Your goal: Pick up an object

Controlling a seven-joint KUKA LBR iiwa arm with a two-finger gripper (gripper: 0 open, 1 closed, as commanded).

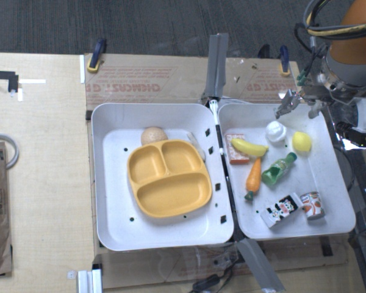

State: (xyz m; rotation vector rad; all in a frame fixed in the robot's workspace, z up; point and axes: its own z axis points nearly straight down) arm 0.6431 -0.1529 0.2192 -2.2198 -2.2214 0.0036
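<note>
Overhead camera view: entries follow.
Gripper: metal two-finger gripper (pixel 300 104) above right bin's (pixel 338 182) far rim, fingers spread, nothing between them.
Nearest objects: white round cap (pixel 275 131), yellow lemon (pixel 301 141), just below.
Left bin (pixel 104 182): yellow divided plate (pixel 169 177).

The right bin (pixel 329 221) is crowded mid-floor by the banana (pixel 249 147), carrot (pixel 254 176) and green bottle (pixel 278 168).
</note>
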